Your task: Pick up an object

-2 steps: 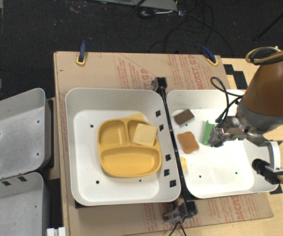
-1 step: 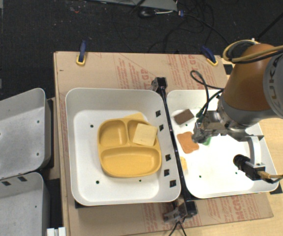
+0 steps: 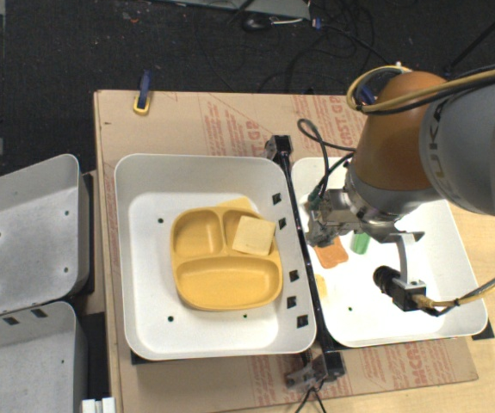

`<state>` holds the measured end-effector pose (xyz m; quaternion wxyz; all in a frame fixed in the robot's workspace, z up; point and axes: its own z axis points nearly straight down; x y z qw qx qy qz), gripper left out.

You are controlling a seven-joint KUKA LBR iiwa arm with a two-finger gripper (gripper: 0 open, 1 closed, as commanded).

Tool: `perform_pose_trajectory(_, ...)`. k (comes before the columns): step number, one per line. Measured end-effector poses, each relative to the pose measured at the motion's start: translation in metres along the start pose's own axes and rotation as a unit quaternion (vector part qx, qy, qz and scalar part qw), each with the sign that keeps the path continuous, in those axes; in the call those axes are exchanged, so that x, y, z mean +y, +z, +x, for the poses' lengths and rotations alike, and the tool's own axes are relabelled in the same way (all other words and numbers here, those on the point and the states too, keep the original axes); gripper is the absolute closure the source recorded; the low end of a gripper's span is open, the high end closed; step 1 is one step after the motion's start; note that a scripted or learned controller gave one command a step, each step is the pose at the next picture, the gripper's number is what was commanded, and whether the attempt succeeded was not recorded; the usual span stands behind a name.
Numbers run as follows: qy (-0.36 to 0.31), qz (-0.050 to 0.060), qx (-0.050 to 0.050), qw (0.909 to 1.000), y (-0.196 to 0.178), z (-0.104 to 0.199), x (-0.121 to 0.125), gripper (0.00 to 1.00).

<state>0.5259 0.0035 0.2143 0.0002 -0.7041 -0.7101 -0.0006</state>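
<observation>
While the grey arm with its orange band reaches in from the view's right, the gripper [image 3: 323, 229] hangs over the right bin [image 3: 454, 321], close to that bin's left wall. The wrist and the arm's bulk cover it from above, so it cannot be told whether it stands wide or narrow, and nothing can be seen held in it.

Just below the gripper in the view, nearer the camera, a flat orange piece [image 3: 331, 255] lies on the bin floor. Whether the gripper touches it cannot be told. Just beside that piece, a little to the gripper's right in the view, a small green object [image 3: 359, 244] pokes out from under the wrist, partly hidden. Farther toward the camera, against the same left wall, a small yellow thing [image 3: 319, 284] shows, too little of it visible to name.

To the gripper's left in the view, across the dark divider between the bins, the left bin [image 3: 144, 321] holds a yellow divided tray [image 3: 226, 284] lying flat. A pale yellow square block [image 3: 253, 235] rests on the tray's upper right compartment, about level with the gripper and near the divider. Both bins sit on a tan board [image 3: 204, 119].
</observation>
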Motion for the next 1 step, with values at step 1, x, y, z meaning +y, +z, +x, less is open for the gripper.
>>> perform_pose_trajectory(1,0.000,-0.001,0.001,1.0000,-0.0133,0.0618,0.0138,1.00)
